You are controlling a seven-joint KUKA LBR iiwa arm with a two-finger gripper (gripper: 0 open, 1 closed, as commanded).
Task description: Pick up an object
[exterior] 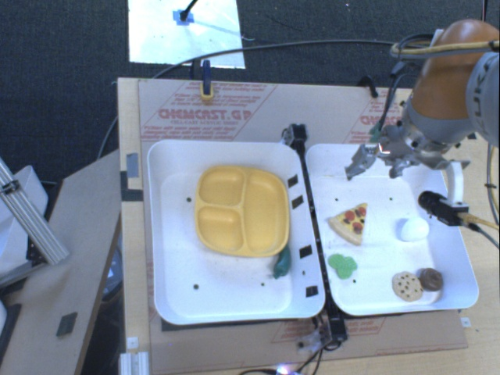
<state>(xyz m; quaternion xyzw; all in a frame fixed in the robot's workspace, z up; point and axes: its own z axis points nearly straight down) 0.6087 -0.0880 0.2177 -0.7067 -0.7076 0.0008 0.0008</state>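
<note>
Overhead, tool [378,162] with fingers spread and empty, pizza slice [349,223] lower down, well apart.

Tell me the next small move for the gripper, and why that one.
Probably shift the gripper toward the pizza slice and then lower. The gripper sits over the far part of the right bin with nothing between its fingers, and the slice is the nearest item, lying apart from the green piece, white egg and cookie.
</note>
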